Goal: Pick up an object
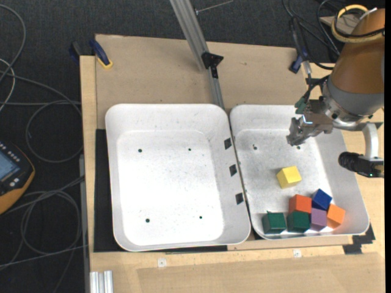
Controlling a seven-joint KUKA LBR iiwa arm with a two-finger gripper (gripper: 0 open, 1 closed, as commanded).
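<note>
In the right bin a yellow block lies alone near the middle. Toward the bin's front right corner sits a tight cluster: two green blocks, a red-orange block, a blue block, a purple block and an orange block. My gripper hangs over the back half of the right bin, above and a little behind the yellow block. Nothing shows between its fingers.
The left bin lies beside the right one, with black clips along the shared edge. A slanted metal pole rises behind the bins. Blue clamps grip the board's back corners. Cables trail over the floor at left.
</note>
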